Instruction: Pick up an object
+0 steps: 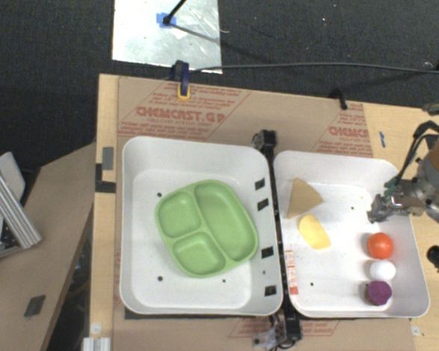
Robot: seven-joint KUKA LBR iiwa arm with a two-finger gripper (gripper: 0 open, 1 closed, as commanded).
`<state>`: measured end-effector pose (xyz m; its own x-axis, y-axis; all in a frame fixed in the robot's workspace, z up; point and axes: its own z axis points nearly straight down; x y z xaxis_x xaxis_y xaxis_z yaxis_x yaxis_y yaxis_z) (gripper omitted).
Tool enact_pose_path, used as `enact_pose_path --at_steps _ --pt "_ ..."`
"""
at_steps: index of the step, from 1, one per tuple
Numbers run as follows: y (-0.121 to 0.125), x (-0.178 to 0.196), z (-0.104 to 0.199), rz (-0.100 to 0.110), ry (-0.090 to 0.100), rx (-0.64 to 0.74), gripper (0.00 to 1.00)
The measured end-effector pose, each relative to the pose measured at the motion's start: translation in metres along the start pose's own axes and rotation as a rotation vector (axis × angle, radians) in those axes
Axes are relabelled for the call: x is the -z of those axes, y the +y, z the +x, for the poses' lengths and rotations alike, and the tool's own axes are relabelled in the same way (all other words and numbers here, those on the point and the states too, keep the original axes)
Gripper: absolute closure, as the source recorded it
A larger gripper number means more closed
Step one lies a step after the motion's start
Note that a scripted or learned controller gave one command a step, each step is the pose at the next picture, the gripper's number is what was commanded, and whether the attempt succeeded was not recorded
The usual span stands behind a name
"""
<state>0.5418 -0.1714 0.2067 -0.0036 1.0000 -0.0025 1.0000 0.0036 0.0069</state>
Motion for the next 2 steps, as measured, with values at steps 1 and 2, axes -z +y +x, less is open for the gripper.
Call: enact_pose_path --at_steps 1,2 --pt "0.002 0.054 -0.001 -0.001 0.0 0.002 1.0" --pt "0.018 0.059 0.052 0.003 0.004 0.007 1.0"
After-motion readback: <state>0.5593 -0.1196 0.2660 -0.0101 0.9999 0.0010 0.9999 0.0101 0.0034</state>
